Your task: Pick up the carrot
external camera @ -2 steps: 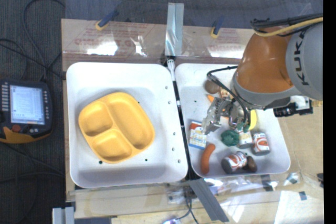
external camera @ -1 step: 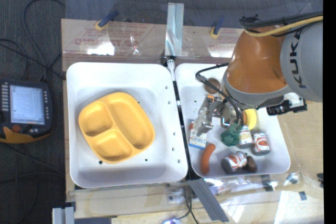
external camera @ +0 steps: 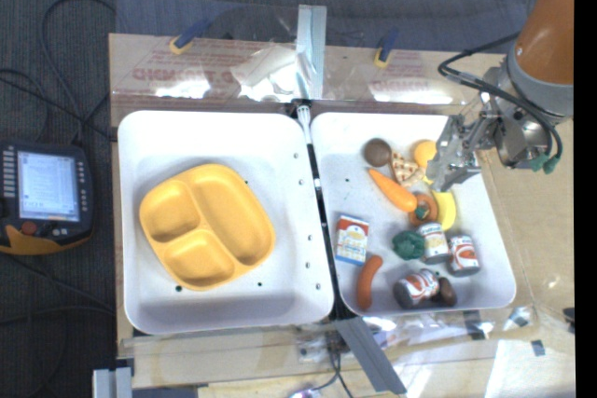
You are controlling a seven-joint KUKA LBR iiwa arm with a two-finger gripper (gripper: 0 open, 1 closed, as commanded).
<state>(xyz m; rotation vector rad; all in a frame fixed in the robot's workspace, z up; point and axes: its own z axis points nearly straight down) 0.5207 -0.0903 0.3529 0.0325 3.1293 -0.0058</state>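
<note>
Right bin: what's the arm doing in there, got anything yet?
Nothing between its fingers that I can see. The hand hangs over the right bin, near its upper right corner. The carrot lies loose on the bin floor just left of the hand, in a cluster of toy food with a banana and a small carton. The left bin holds a yellow divided plate.

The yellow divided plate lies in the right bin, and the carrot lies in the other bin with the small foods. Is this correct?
Not quite: the camera view shows the yellow divided plate in the left bin. The carrot lies in the other bin with the small foods.
</note>
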